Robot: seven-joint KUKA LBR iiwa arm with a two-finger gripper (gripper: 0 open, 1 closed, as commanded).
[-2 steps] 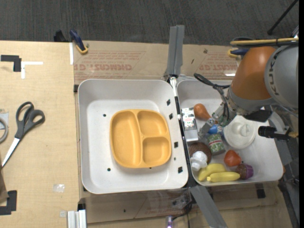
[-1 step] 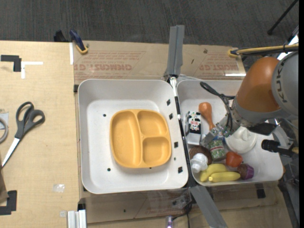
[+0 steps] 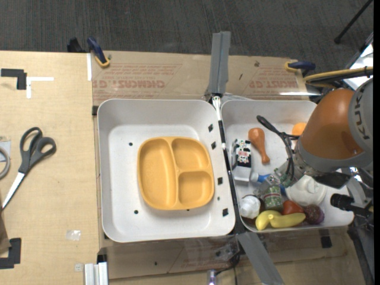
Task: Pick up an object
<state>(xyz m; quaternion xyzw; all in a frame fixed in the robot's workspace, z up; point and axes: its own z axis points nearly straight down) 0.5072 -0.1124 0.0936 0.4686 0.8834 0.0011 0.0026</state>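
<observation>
Objects (image 3: 279, 209) crowd the right bin's near edge under the gripper (image 3: 284, 180), whose state I cannot tell.

The grey arm's orange band (image 3: 332, 129) hides the gripper and covers most of a small orange object (image 3: 298, 127); fingers impossible to read.

Both white bins (image 3: 107, 177) are viewed from one fixed camera above the bench (image 3: 47, 218), angled downward; the arm (image 3: 332, 129) enters from the right.
</observation>
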